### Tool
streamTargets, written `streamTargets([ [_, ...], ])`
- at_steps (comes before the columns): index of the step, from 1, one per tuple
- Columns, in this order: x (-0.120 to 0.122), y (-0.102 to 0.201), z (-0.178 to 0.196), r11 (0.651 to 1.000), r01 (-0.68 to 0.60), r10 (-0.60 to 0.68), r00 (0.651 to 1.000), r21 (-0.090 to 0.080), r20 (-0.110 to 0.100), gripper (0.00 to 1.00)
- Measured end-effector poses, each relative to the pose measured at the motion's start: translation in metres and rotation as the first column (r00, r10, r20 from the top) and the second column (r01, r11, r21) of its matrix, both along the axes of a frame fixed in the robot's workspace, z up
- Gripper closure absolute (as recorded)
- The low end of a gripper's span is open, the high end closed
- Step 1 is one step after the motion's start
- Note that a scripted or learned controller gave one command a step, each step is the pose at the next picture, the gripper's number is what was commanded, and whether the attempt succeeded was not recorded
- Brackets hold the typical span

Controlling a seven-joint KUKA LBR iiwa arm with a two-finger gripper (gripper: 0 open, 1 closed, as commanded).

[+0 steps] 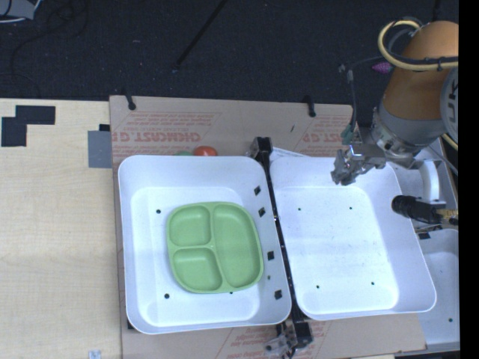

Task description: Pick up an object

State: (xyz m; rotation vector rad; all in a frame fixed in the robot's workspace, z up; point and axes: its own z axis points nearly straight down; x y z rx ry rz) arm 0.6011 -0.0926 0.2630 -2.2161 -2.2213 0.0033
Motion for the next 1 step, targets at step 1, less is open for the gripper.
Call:
streamTargets([
  [1,0.0007,0.055,-0.0002,1.0,-0.002,0.002,1.0,0.001,0.001,1.0],
])
